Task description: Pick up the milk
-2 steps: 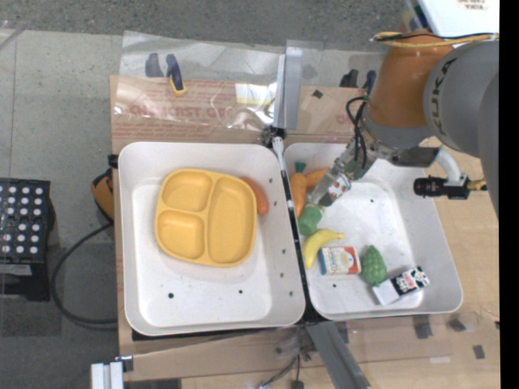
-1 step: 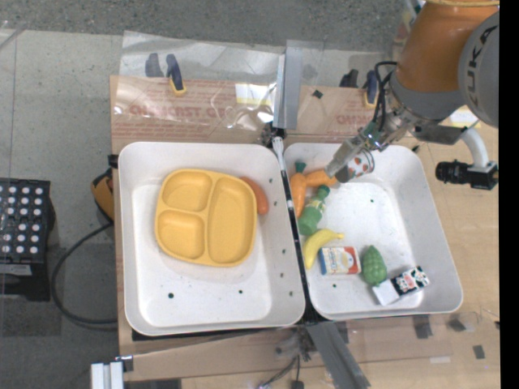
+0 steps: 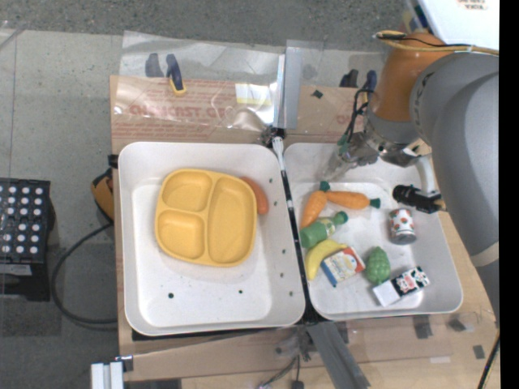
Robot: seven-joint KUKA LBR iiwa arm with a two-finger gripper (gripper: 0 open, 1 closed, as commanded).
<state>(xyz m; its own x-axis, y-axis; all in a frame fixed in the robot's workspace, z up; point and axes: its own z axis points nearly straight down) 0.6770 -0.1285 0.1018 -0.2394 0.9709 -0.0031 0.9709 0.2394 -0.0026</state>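
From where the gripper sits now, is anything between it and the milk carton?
Yes. The gripper hangs over the far end of the right bin, and the milk carton lies at the near corner. The carrot, the can and the broccoli lie between them.
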